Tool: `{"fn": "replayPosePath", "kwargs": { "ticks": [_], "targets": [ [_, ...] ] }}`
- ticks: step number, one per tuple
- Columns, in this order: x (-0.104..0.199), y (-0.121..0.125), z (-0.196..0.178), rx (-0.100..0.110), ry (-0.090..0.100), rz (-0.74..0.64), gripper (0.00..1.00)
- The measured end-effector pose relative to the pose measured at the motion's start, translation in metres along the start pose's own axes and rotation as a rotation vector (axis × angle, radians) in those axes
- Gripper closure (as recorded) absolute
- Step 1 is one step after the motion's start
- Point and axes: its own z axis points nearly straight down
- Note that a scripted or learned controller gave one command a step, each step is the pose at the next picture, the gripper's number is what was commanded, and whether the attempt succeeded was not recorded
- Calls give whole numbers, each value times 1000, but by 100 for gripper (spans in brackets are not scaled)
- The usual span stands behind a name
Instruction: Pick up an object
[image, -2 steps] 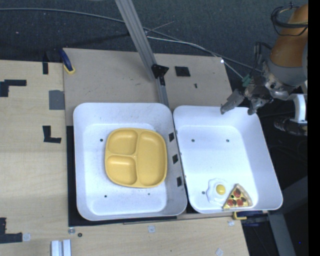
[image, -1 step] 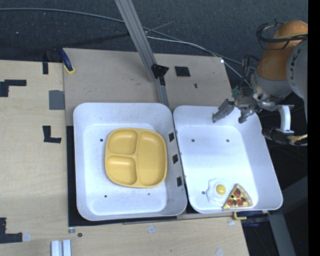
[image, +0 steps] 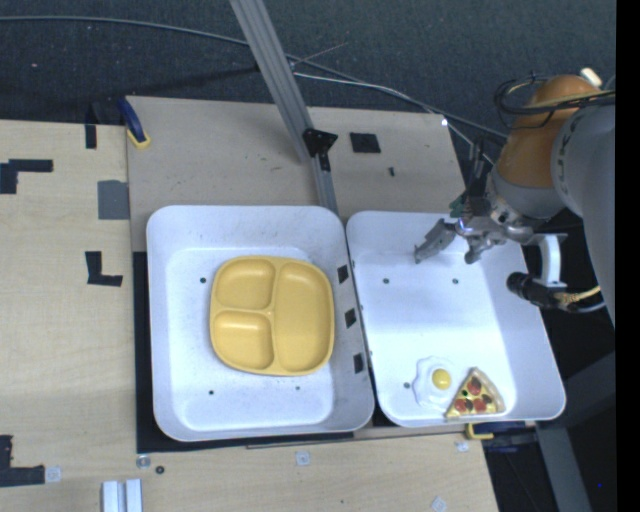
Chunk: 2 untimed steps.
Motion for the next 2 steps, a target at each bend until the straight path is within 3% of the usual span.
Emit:
{"fn": "replayPosePath", "kwargs": {
  "ticks": [1,2],
  "targets": [
    [-5,-10,53,1,0,0,0],
    [-5,-8,40,-3,-1,-1,100]
  ]
}}
